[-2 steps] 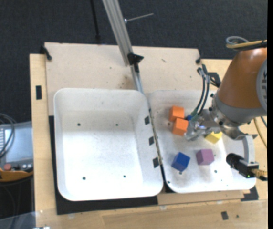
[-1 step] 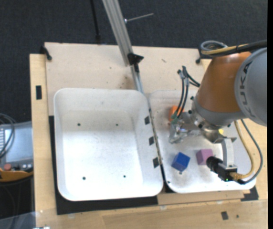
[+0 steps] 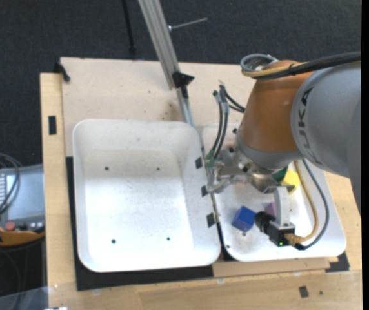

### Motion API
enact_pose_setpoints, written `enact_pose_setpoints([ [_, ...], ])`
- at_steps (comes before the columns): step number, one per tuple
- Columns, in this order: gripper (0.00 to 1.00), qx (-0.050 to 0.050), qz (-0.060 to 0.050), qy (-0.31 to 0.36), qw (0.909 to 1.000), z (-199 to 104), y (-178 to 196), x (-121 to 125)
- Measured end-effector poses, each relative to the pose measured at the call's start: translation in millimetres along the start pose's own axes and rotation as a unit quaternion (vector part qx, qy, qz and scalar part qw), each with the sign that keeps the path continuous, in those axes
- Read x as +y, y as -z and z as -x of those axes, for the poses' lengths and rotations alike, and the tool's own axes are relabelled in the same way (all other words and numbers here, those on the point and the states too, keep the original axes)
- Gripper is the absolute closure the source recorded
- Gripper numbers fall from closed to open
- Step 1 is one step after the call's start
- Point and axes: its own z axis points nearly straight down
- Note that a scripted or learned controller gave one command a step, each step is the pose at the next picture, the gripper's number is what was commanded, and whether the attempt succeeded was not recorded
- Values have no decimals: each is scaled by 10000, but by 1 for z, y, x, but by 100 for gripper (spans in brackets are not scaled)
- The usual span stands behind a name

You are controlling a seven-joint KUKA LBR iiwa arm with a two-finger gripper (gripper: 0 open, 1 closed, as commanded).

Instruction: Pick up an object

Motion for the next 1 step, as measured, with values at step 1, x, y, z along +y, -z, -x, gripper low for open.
enact_pose_setpoints([
  [1, 100, -2, -14, -7, 10000, -44, -10, -17],
])
